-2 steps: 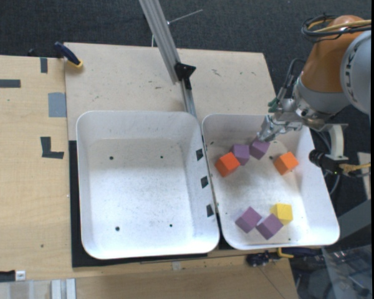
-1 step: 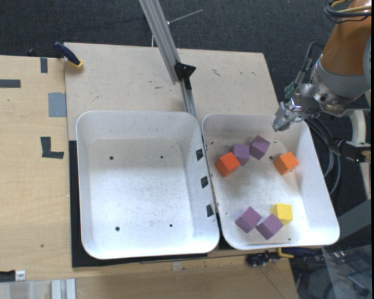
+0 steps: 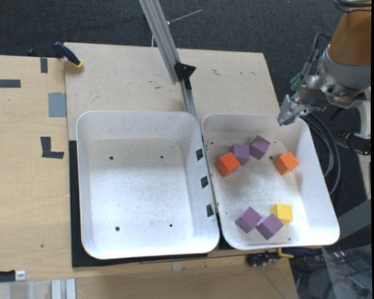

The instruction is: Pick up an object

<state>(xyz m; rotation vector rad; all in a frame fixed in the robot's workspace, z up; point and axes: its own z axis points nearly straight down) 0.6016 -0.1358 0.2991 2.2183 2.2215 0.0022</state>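
Seven small cubes lie loose in the right bin, in the right half of the frame. Toward its upper part, an orange cube touches a purple one, with another purple just beside. A second orange cube sits apart at right. Lower down, two purple cubes and a yellow one cluster together.

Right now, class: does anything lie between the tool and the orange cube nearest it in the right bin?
Nothing visible does. The tool hangs over the right bin's upper right rim, and the nearest orange cube sits apart just below it, bare bin floor between. The closest purple cube lies to the cube's left, off that path.
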